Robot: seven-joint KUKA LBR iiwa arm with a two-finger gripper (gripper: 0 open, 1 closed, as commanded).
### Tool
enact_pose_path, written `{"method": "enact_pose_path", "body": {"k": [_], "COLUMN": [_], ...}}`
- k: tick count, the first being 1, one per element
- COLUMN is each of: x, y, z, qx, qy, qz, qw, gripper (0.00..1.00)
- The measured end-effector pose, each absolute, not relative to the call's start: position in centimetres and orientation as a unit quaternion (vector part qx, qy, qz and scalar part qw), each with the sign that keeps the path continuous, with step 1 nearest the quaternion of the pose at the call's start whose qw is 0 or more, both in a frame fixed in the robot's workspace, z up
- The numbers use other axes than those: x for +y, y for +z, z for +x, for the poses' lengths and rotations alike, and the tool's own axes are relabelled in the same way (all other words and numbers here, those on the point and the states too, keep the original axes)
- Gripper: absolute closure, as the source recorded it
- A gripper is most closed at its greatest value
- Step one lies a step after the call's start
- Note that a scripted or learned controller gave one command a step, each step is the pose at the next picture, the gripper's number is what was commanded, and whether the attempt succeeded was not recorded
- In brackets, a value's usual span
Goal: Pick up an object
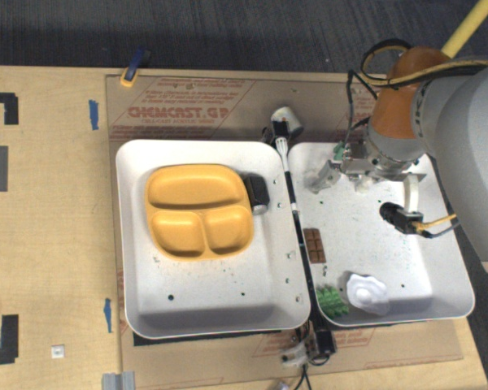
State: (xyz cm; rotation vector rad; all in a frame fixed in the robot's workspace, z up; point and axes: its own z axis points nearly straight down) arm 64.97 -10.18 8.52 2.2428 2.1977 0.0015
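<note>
Nearest me, at the front edge of the right bin point(366, 246), a small green thing point(332, 301) lies just beside a white crumpled lump point(366, 292). The green one is on the lump's left, tight in the bin's front left corner. Further back along that bin's left wall sits a small brown block point(313, 245), flat on the floor. At the back of the same bin the gripper point(342, 169) is over the floor near the rear left corner, well apart from all three things. The arm point(398, 112) reaches in from the right, its orange band above the wrist. I cannot tell how far open the gripper is, nor whether it has hold of anything. Beside it, the left bin point(203, 299) holds a yellow tray point(200, 210) with three compartments, lying flat toward the back. A black thing point(256, 192) touches the tray's right edge, close to the wall between the bins. Both bins stand side by side on a brown bench point(49, 218)
</note>
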Motion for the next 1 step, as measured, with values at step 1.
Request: {"method": "enact_pose_path", "body": {"k": [1], "x": [-9.40], "y": [8.82], "z": [56.51], "qx": [0.751], "qy": [-0.0002], "qz": [0.661], "qw": [-0.001], "gripper": [0.00]}}
